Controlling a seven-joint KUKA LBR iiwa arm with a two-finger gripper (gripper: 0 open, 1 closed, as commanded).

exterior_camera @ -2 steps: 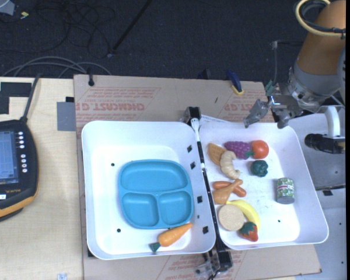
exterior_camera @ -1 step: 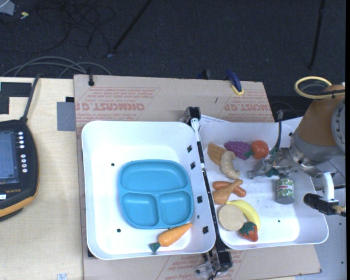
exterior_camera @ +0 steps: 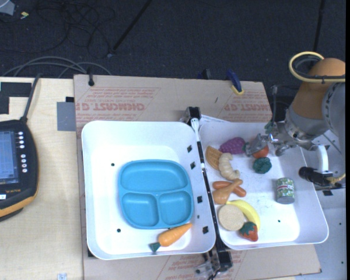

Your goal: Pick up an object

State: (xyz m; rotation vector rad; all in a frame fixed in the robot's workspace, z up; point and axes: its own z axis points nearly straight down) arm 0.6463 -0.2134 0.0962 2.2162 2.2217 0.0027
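**Orange-red piece at gripper tips, right bin**

Grey arm w/ orange band reaches in from right; gripper (exterior_camera: 260,146) sits low over the far part of the right bin (exterior_camera: 315,226). A small orange-red piece (exterior_camera: 260,152) shows right at the fingertips, but the view is too small & cluttered to tell if it's pinched betw. the fingers or just under them. Can't tell whether jaws are open or closed.

Rel. to the jaws:
- dark green round item (exterior_camera: 262,165) just below, nearly touching the orange-red piece
- purple item (exterior_camera: 233,145) just to the left
- pale knobbly piece (exterior_camera: 227,165) down-left, next to a tan wedge (exterior_camera: 213,156)
- small green can (exterior_camera: 284,190) down-right, upright, standing apart from the rest
- small carrots (exterior_camera: 229,189) further down-left
- banana (exterior_camera: 247,210), beige disc (exterior_camera: 231,217) & strawberry (exterior_camera: 249,231) well below, at near edge of bin, bunched together

Left bin (exterior_camera: 96,156), well left of the jaws: blue divided plate (exterior_camera: 154,192) w/ a carrot (exterior_camera: 174,235) lying by its near corner. Black-orange pendant (exterior_camera: 9,168) rests on the bench at far left.
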